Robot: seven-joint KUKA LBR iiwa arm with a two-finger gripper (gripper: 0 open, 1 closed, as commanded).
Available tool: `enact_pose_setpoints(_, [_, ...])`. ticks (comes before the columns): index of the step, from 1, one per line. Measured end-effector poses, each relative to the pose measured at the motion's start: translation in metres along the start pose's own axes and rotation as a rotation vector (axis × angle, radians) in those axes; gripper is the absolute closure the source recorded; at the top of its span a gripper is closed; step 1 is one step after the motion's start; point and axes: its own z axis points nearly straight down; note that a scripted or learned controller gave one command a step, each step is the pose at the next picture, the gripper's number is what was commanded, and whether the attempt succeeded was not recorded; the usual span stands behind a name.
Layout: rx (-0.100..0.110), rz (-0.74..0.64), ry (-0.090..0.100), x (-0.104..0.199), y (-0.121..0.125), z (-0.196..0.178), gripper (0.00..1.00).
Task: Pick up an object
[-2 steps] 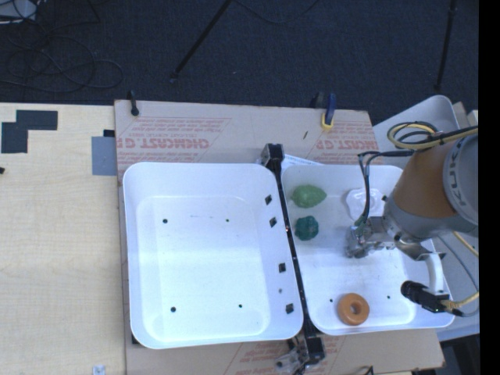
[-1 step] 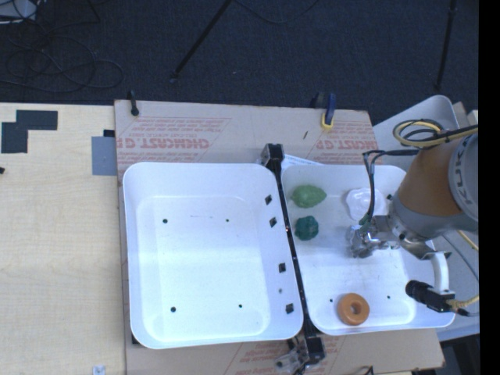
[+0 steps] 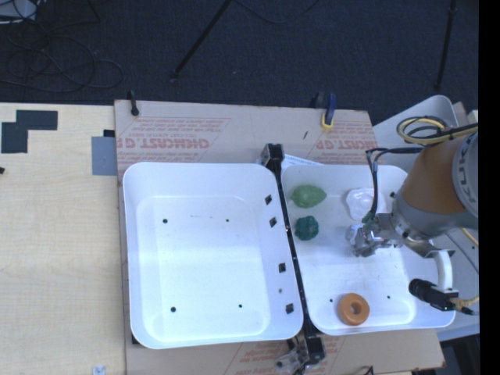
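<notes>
Landmark: the black divider (image 3: 283, 233) where the 2 white bins meet.

Item 1. Right bin (image 3: 394, 303), just right of the divider. Holds 4 loose objects and the gripper (image 3: 364, 239).

Item 2. Pale green lump (image 3: 308, 196), near the divider, toward its far end. Rounded and matte; it looks soft and light, likely to give under pressure. Take it across its narrow width, from above.

Item 3. Dark green lump (image 3: 305, 227), just right of the divider, just nearer than item 2 and close to it but apart. Small and knobbly; probably light and fairly firm. The close neighbour leaves little room for a finger on the far side.

Item 4. Clear, crumpled-looking piece (image 3: 358, 202), well right of the divider, just beyond the gripper. Probably thin, light and slippery; its outline is hard to read.

Item 5. Orange ring (image 3: 354, 308), well right of the divider, near the bin's front wall. Lies flat, hole up. Looks stiff; 1 finger in the hole and 1 outside would suit.

Item 6. Gripper, low over the bin floor between items 3 and 4, touching neither so far as can be seen. Whether its fingers are spread or closed I cannot tell.

Item 7. Left bin (image 3: 148, 201), left of the divider.
</notes>
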Motion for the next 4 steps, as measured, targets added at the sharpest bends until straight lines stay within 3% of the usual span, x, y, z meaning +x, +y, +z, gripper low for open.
enact_pose_setpoints(2, [0.003, 0.004, 0.002, -0.001, -0.001, -0.018, 1.0])
enact_pose_setpoints(3, [-0.003, -0.013, 0.002, 0.073, 0.037, 0.01, 1.0])
enact_pose_setpoints(4, [-0.017, -0.015, 0.001, 0.148, 0.104, -0.087, 1.0])
